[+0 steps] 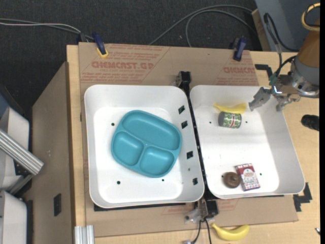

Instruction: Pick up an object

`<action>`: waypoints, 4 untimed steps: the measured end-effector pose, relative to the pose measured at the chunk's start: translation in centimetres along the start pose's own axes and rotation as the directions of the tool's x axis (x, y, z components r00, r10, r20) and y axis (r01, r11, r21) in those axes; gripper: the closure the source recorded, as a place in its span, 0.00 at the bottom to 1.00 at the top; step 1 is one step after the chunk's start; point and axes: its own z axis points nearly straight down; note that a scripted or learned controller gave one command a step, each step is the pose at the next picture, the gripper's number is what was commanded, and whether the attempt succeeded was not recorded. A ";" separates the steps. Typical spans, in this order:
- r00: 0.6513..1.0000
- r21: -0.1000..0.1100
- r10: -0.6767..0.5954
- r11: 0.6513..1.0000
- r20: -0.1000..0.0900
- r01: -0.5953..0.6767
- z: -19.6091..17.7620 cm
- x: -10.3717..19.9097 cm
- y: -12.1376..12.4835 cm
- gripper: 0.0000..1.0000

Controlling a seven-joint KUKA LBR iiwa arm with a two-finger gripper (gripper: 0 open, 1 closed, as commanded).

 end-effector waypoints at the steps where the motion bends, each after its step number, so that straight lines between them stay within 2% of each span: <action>1: 1.000 -0.001 0.000 1.000 0.000 0.000 4.3 -0.2 0.4 0.00; 2: 1.000 -0.005 0.000 1.000 0.000 0.000 8.3 -0.1 0.6 0.00; 3: 1.000 -0.014 -0.001 1.000 0.003 0.001 6.8 -0.1 0.9 1.00; 4: 1.000 -0.012 -0.002 1.000 0.003 0.002 0.5 0.5 0.9 1.00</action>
